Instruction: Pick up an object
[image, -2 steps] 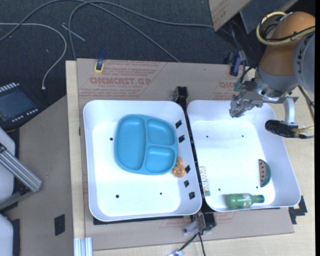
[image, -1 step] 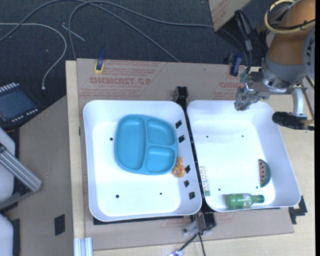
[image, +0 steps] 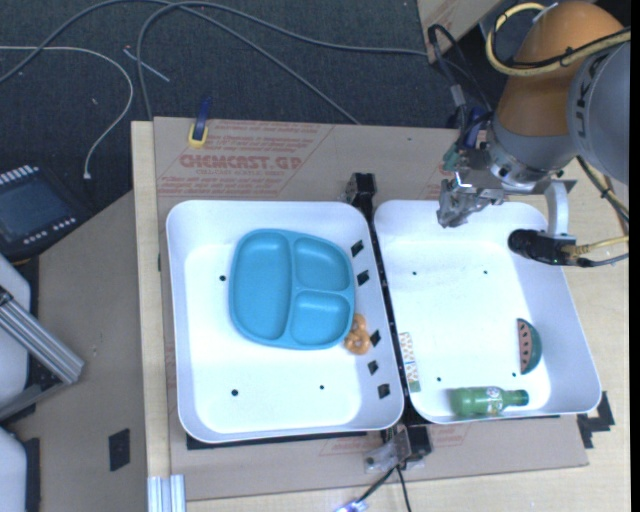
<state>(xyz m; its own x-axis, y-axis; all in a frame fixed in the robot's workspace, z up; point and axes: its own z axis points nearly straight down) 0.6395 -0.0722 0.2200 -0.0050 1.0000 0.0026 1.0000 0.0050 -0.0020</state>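
Gripper hangs at the right bin's twelve o'clock, grip state unclear; descend squarely over the bottle at six.

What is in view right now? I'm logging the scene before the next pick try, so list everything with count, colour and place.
bins: two, white, side by side on the bench
plate: one, blue, three compartments, in the left bin
food piece: one, orange-tan, left bin, at the plate's right edge
bottle: one, green, lying at the right bin's near edge
melon slice: one, red and green, right bin, right side
clips: several, black, along the joint between bins
board: one, brown with red print, under the bins
cables: several, light, on the dark floor
arm: one, grey and orange, upper right
hand: one, over the right bin's far edge
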